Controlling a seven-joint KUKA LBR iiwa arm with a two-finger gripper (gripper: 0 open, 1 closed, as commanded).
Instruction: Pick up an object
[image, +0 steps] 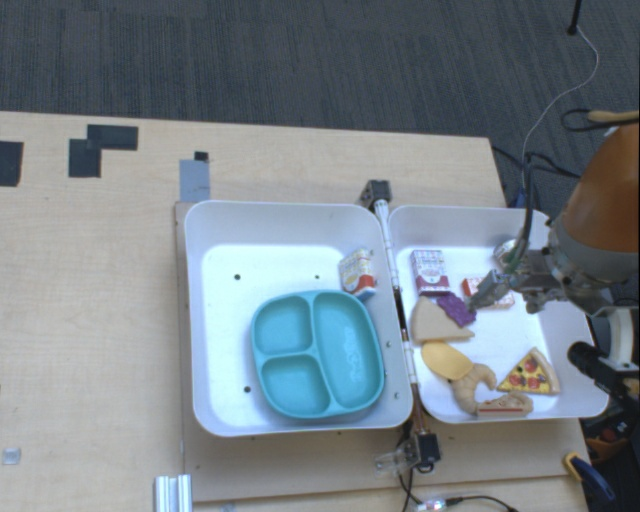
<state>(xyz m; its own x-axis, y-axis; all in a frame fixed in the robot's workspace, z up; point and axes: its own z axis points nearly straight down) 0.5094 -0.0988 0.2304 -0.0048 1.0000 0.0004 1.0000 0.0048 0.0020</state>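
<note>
Purple toy (457, 309) just left of pincer (492, 291) (right bin (570, 345))

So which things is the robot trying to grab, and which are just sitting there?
For the job:
pincer
purple toy
pizza slice
pink carton
bread slice

Just lying about:
blue tray
small carton
left bin
</note>
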